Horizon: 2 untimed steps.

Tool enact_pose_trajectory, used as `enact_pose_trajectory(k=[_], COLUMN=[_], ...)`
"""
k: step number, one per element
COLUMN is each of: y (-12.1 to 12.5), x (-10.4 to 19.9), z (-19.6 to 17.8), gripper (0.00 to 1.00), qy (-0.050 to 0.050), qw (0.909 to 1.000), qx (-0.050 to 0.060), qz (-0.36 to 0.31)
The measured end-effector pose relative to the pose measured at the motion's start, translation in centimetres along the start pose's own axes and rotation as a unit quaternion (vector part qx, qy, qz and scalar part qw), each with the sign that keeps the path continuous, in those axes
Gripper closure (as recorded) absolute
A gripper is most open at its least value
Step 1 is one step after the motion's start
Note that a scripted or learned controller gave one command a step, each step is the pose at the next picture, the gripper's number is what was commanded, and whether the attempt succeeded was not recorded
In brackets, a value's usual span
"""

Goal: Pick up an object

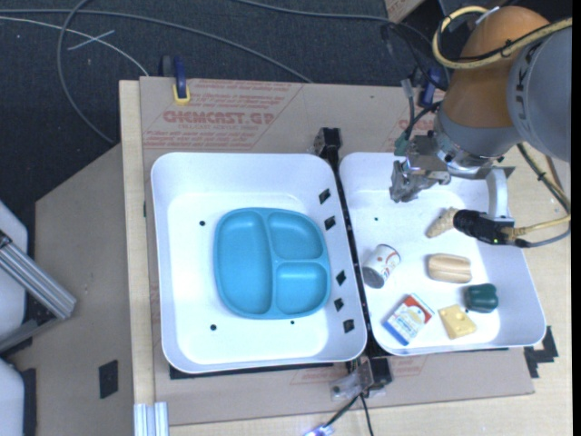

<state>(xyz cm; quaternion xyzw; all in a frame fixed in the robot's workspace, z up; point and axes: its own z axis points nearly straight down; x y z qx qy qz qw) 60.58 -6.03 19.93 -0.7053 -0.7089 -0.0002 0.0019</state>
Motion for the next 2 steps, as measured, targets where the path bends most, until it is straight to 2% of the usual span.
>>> enact_pose_trajectory(k=[1,2], y=[-0.6,-0.2], x=[5.1,11.2], z=[-0.1,-0.1], gripper=[1.0,1.0], qy=[0.0,0.0], qw=[1.0,1.0], qx=[0.0,-0.001], qz=[0.0,-0.001])
